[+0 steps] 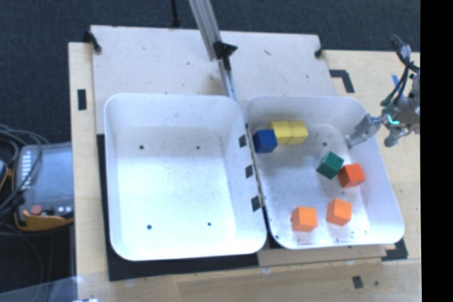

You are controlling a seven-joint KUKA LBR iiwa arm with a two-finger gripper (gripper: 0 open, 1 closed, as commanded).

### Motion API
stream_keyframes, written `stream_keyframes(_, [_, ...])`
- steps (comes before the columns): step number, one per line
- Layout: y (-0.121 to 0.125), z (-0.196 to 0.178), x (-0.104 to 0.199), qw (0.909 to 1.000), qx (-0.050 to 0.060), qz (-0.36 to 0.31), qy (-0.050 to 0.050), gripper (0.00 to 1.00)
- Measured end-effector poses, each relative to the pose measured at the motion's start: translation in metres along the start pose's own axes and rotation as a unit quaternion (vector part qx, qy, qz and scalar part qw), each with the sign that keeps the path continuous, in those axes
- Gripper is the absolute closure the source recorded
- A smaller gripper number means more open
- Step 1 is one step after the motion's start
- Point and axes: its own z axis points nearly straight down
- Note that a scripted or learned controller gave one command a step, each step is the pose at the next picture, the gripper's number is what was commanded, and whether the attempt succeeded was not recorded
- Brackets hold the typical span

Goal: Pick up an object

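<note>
While at the right bin's (386, 219) right rim, pincer (391, 122) hangs over nothing; grip state impossible to tell. Inside that bin: blue cube (265, 141) touching yellow block (290, 132), green cube (330, 165) touching red cube (352, 175), two orange cubes (304, 218) near front edge.

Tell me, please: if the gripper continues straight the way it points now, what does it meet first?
The gripper points down-left into the right bin. Probably the green block comes first, though depth is unclear; it may meet the bin floor before it.

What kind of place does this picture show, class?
Probably a robotics lab: two shallow white plastic bins on a bench, small coloured cubes such as a blue one, and a metal pincer reaching in.
</note>
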Motion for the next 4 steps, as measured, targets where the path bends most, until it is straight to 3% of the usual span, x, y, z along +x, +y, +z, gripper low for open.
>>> stream_keyframes(1, [0.001, -0.002, 0.000, 1.0000, -0.002, 0.000, 0.000, 0.00])
stream_keyframes(4, [-0.002, 0.134, 0.007, 1.0000, 0.001, 0.003, 0.000, 0.00])
